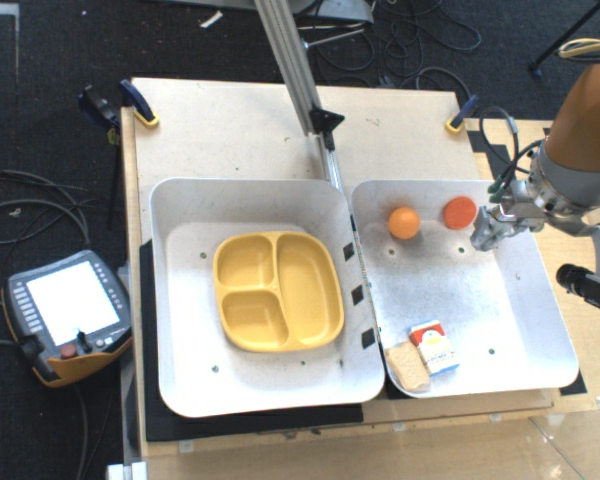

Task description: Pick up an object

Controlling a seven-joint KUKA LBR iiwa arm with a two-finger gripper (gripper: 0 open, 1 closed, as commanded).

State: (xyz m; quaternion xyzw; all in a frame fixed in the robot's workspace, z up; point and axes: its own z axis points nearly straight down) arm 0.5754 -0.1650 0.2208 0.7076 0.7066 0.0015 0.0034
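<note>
The gripper (488, 230) hangs at the frame's right beside a red ball (460, 212); its finger state cannot be told.

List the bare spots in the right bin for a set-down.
Right bin: the middle floor is bare, bordered by the orange ball and red ball above and the small carton and tan block below. The top edge is crowded: the gripper sits beside the red ball.
</note>
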